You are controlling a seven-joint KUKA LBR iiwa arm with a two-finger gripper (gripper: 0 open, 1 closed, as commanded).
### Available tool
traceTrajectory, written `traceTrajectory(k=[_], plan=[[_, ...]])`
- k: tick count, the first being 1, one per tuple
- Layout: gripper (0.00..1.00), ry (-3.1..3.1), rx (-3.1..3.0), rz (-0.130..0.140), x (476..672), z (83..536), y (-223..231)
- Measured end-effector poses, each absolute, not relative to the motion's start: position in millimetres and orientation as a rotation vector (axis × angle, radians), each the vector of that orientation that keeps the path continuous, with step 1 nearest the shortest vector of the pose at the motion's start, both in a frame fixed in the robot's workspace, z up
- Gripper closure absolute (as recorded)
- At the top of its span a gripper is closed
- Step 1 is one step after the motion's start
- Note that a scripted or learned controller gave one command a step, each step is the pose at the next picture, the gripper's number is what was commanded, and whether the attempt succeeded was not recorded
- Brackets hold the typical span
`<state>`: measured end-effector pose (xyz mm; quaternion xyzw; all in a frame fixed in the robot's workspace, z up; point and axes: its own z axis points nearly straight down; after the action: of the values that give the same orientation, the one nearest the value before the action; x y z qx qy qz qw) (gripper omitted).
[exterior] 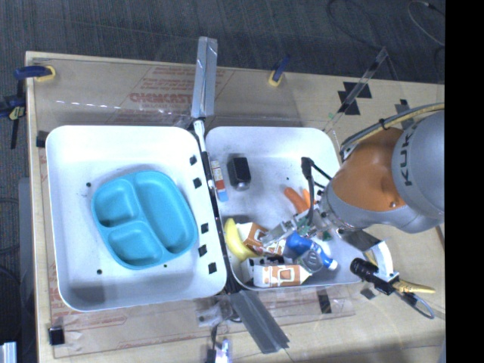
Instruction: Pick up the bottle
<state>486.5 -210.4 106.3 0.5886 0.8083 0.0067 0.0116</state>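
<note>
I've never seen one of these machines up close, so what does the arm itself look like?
The arm is a rounded, bulky limb, grey with a broad orange band above the wrist. Dark letters, partly cut off, run along the grey shell. Thin cables arc beside it, a yellow and a dark one. Its end effector is a small metal part at the tip.

A grey KUKA iiwa arm (423,172) with rounded, smooth-shelled joints, part of the maker's dark lettering visible on its casing. A glossy orange band (363,184) rings the wrist, black and yellow cables arcing just above the band.
</note>
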Motion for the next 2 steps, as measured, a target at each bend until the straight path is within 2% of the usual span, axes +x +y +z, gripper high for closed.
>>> traceTrajectory(k=[1, 2], plan=[[0.0, 2.353, 2.06, 0.021, 484.3, 106, -210], [1.0, 2.353, 2.046, 0.031, 489.1, 120, -210]])
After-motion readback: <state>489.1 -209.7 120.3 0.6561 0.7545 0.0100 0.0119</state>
